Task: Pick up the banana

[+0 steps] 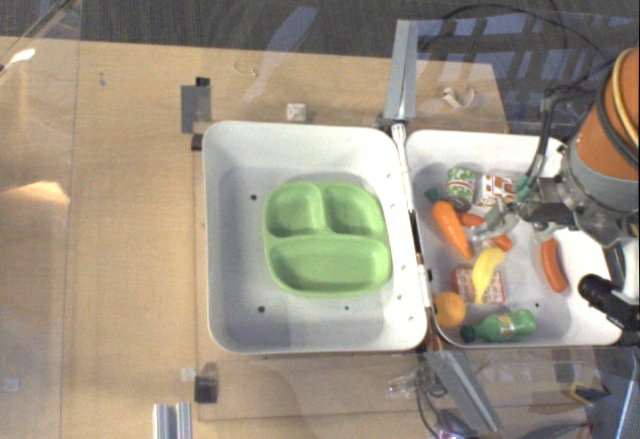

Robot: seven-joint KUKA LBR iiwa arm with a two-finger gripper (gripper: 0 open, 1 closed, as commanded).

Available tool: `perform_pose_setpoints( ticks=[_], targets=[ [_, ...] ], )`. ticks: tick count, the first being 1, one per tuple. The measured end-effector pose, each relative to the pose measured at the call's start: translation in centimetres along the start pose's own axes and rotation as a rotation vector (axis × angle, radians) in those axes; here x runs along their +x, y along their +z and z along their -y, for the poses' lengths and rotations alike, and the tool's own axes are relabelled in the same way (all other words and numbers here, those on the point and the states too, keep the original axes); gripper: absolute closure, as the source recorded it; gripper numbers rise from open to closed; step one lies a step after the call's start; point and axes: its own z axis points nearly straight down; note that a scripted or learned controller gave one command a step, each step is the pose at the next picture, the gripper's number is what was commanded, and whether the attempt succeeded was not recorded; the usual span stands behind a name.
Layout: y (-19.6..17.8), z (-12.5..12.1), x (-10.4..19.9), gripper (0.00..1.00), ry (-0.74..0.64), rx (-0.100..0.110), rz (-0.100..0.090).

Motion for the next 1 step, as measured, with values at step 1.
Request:
perform_pose_setpoints(
  ticks=[1],
  targets=[
    [16.26,-0.40,-4.43,0.00,0.106,-0.020,0.003]
  ],
)
